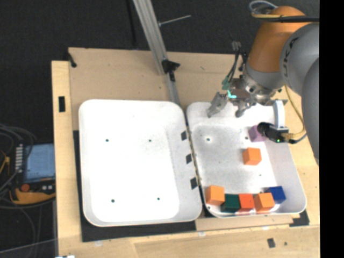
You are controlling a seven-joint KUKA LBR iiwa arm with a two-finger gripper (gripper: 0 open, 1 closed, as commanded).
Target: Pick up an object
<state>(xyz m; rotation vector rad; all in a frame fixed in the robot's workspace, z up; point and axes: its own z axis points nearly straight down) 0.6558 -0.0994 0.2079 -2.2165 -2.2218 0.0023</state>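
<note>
1. The left white bin (131, 160) lay beside the right white bin (201, 117), their edges touching
2. The grey arm with its orange band (269, 42) reached in over the right bin's far end
3. The gripper (230, 106) hung there with fingers spread wide, nothing between them
4. An orange block (251, 156) sat alone mid-bin; a purple block (255, 133) lay nearer the gripper
5. Along the near wall sat orange (216, 194), green (231, 202), orange (246, 201), orange (264, 201) and blue (276, 193) blocks

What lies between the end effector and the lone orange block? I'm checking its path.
Bare white bin floor separates the end effector from the orange block in the camera view.
</note>
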